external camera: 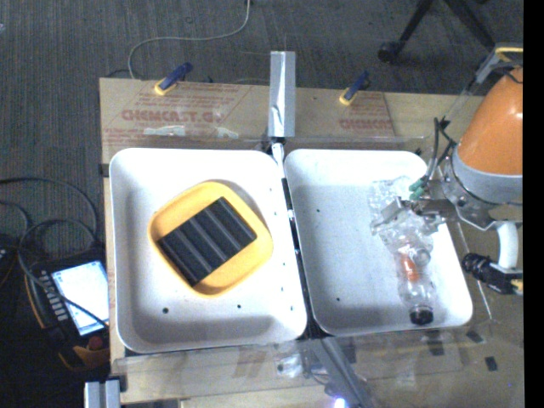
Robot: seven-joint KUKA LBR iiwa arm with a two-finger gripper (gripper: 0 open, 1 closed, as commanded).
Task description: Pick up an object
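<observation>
We see a clear plastic bottle [410, 266] lying in the right bin [340, 228], toward its four o'clock side, dark cap pointing to six o'clock. At the bottle's twelve o'clock end sits the gripper [416, 195]; whether it pinches anything, we cannot tell. Our advice: close across the bottle's narrow width, squarely and slowly, since crinkled plastic likely slips. At nine o'clock, the left bin [136, 313] holds a yellow tray [212, 232].

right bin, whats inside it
A clear plastic bottle lies in the right bin near its right wall, dark cap toward the front, an orange patch at its middle. The gripper covers its upper end, so what lies beneath is hidden.
</observation>
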